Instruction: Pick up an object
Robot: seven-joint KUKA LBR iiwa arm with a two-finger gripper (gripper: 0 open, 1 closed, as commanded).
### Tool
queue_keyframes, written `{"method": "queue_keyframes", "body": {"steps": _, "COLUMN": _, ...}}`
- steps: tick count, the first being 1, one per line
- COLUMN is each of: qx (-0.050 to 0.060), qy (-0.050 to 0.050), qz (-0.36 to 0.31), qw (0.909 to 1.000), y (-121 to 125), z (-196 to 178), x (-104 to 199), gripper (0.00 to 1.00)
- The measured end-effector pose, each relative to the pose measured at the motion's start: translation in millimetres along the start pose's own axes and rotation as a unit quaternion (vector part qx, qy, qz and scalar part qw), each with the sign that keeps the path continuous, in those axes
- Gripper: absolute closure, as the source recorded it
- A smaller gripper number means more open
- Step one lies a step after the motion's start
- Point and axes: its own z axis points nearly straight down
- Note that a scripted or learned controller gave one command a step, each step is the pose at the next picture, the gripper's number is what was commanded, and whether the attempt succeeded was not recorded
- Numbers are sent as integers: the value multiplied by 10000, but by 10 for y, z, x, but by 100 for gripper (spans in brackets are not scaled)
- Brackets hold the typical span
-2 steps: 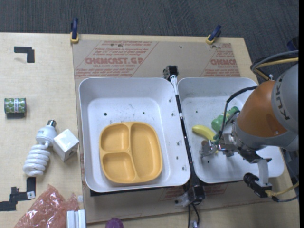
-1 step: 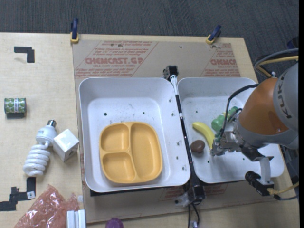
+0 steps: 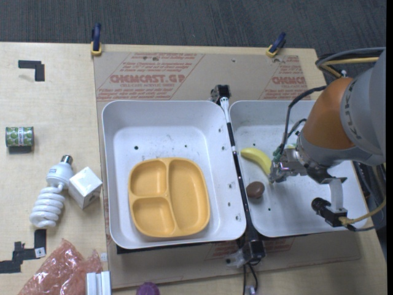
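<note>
Worktop point(image 3: 55, 103) spans the frame. Left bin point(image 3: 116, 121) holds a yellow divided plate point(image 3: 169, 196), probably clutter. Right bin point(image 3: 295, 223) holds the likely targets. Arm point(image 3: 344, 121) enters from the right, tool point(image 3: 274, 174) low at centre-right (can't tell how far it's open, nothing visibly held). Banana point(image 3: 258, 159) just left of tool, nearly touching; brown round object point(image 3: 255, 190) below-left, near.

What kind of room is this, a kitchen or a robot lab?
Most likely a robot lab. A big grey and orange arm reaches over two white bins, and a toy-like banana lies in one. Clamps pin the board down.
</note>
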Motion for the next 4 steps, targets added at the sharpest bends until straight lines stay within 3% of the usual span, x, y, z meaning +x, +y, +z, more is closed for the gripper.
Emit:
{"method": "queue_keyframes", "body": {"steps": 1, "qx": 1, "qy": 0, "qz": 1, "qw": 10000, "y": 0, "z": 0, "x": 0, "gripper": 0}}
{"method": "queue_keyframes", "body": {"steps": 2, "qx": 7, "qy": 4, "qz": 19, "qw": 10000, "y": -356, "z": 75, "x": -45, "gripper": 0}}
{"method": "queue_keyframes", "body": {"steps": 3, "qx": 5, "qy": 6, "qz": 18, "qw": 10000, "y": -546, "z": 75, "x": 16, "gripper": 0}}
{"method": "queue_keyframes", "body": {"steps": 4, "qx": 0, "qy": 4, "qz": 19, "qw": 10000, "y": -542, "z": 74, "x": 31, "gripper": 0}}
